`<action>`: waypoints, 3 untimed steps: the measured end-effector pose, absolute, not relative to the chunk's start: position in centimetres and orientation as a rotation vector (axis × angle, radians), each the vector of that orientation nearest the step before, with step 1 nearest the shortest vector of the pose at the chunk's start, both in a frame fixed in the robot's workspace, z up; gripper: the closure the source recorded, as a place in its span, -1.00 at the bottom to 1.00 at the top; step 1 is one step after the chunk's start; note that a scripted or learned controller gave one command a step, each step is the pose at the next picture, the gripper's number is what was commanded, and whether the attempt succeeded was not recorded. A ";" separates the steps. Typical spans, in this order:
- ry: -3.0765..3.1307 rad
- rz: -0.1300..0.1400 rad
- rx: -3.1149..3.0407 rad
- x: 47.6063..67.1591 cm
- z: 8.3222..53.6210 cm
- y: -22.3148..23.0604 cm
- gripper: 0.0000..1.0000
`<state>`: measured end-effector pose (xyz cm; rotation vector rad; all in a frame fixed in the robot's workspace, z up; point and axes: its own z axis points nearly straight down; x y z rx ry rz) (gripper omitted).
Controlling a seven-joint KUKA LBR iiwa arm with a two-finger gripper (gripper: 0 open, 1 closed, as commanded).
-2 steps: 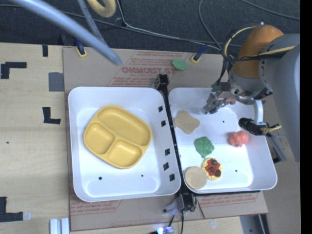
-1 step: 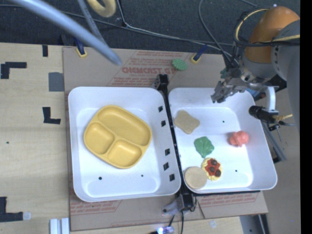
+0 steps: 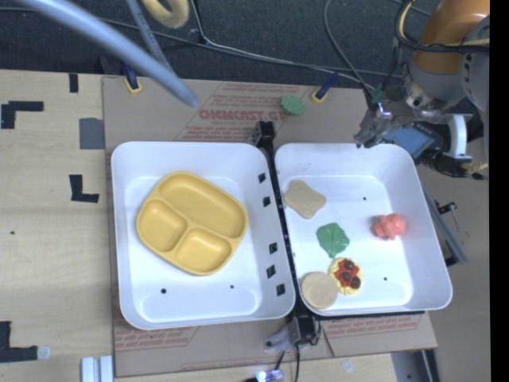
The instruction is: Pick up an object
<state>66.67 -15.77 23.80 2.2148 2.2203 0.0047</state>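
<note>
At the 1 o'clock corner of the right bin: the gripper (image 3: 374, 130) hangs over the rim, below the arm (image 3: 449, 22) with its orange band
Fingers: dark and small against the rim; I cannot tell whether they stand wide or narrow, and nothing shows between them
Right bin (image 3: 421, 213): five loose things lie on its floor
Tan bread slice (image 3: 305, 199): toward 10 o'clock from the bin's middle, long axis running from 10 to 4 o'clock
Green leafy piece (image 3: 332, 238): at the middle, lumpy, long axis roughly 12 to 6 o'clock
Pink-red lump (image 3: 389, 226): toward 3 o'clock, well apart from the rest, roundish with no clear long axis
Pizza-like piece (image 3: 347, 275): toward 6 o'clock, touching the pale round disc (image 3: 319, 290) at its 8 o'clock side
Left bin (image 3: 127, 237): holds a yellow divided plate (image 3: 191, 223), long axis from 10 to 4 o'clock
Green scrap (image 3: 293, 106): lies on the desk (image 3: 48, 213) outside both bins, at 12 o'clock of the divider
Likeliest target, as a judgement: the pink-red lump, nearest the gripper and standing alone
Risk one: a descent from here would meet the rim, since the gripper sits over the bin's edge
Risk two: the flat slice and disc give little to pinch, so the fingers may slide over them
Risk three: the touching pair could be nudged together and neither caught
</note>
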 end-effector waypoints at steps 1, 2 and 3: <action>2.222 0.001 2.219 66.7 26.1 -15.7 1.00; 2.228 -0.002 2.217 66.3 24.5 -10.7 1.00; 2.229 -0.001 2.217 66.5 23.6 -5.8 1.00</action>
